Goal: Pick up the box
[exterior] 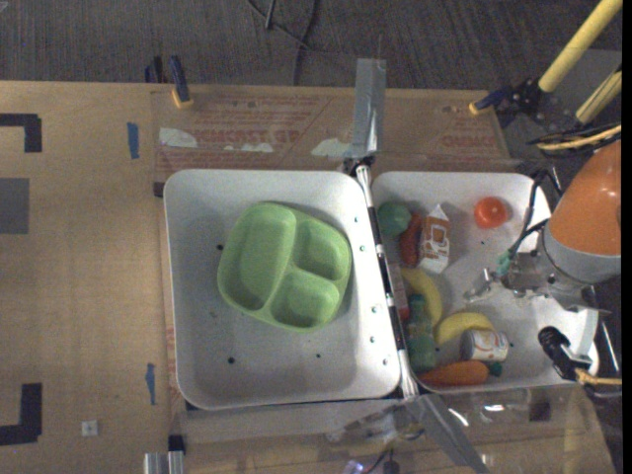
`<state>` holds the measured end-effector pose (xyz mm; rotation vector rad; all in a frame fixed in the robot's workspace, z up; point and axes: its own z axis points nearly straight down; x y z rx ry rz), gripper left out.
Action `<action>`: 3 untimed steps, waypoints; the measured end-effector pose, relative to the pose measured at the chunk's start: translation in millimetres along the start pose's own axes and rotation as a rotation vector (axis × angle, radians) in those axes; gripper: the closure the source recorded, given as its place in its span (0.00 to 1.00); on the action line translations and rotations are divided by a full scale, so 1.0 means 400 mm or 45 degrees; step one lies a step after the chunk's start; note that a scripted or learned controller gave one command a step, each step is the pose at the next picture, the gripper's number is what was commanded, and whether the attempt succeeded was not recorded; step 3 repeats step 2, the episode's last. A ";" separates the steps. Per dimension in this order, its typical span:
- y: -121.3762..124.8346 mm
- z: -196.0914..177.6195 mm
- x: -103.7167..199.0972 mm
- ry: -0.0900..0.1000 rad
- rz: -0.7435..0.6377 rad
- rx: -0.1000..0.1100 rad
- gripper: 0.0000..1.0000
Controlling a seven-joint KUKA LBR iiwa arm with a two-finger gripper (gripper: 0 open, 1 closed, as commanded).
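Observation:
The box [434,238] is a small white carton with orange-brown print. It lies in the upper left part of the right bin [523,184], next to a reddish-brown piece [411,243]. My gripper [492,282] hangs over the middle right of that bin, below the orange-banded wrist [591,210]. It is to the right of the box and a little nearer the front, apart from it by a short gap of bare bin floor. I see nothing held in the gripper.
The right bin also holds a dark green piece [393,217], an orange-red round piece [491,211], two bananas [464,324], a small can [485,345] and a carrot [454,373]. A green divided plate [286,265] lies in the left bin [197,344].

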<state>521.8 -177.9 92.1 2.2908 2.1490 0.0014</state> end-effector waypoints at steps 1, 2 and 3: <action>0.137 -0.269 0.000 -0.002 0.326 0.000 0.00; 0.096 -0.527 -0.011 -0.002 0.266 -0.001 0.00; 0.096 -0.527 -0.011 -0.002 0.266 -0.001 0.00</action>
